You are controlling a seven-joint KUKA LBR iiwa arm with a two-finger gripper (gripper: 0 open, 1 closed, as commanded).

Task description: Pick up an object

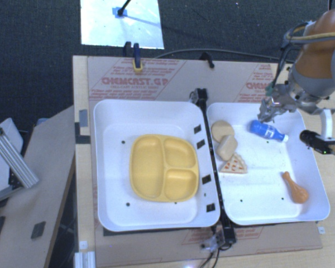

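Even, bright overhead light; the white bins [156, 113] nearly wash out. Glare whitens a metal sheet [121, 14] at eleven o'clock. Shadows soft, detail slightly grainy.

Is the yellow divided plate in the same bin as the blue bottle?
No: the yellow plate lies in the left bin, the blue bottle in the right bin.

The arm [318, 49] comes in from the upper right, its orange band uppermost and the grey wrist below it angled down and to the left. Cables loop along its upper side. The gripper [266, 113] hangs at the low left end of the wrist, pointing downward at a slant. Its tips are too small and blurred to tell how they stand. A pale bracket and a black part stick out beneath the wrist on the right side.
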